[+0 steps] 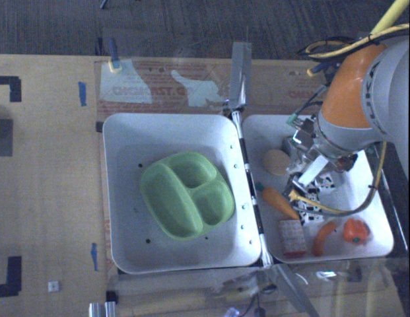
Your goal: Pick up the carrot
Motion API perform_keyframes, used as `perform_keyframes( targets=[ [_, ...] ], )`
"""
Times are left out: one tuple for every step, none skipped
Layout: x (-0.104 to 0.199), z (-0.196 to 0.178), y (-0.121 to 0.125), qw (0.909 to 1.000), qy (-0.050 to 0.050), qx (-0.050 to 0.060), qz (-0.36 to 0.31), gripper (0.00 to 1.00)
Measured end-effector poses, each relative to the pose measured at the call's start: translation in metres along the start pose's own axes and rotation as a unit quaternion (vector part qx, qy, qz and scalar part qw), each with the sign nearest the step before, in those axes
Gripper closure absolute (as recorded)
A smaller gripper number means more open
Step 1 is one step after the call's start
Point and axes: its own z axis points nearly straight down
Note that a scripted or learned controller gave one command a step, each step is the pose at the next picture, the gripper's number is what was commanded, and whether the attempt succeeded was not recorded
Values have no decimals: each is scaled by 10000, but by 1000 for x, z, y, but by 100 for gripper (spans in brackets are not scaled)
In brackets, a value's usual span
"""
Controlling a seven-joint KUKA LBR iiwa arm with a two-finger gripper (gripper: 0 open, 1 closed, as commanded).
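Claw (302,191) hangs low in the right bin (383,246), tip just right of the carrot (279,203); open or closed, cannot tell, cabling clutters it. Carrot lies slanted on the bin floor near the left wall, free, probably the target of this approach. Below carrot: pinkish packet (292,237). Above it: beige round item (276,162). Lower right of carrot: orange items (343,233), shapes unclear. Far left of carrot: green divided tray (186,194) in left bin (119,137).

There's the carrot (278,203), orange and tapered, lying flat on the floor of the right-hand bin (383,240) near its left wall. It sits at a slant, a small green tip pointing up-left, its thicker end angled down-right.
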Motion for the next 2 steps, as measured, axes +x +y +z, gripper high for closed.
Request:
perform_keyframes(
  targets=[
    [-15,29,72,9999,2,-20,137,100],
    [-52,59,157,9939,4,-19,1102,100]
  ],
)
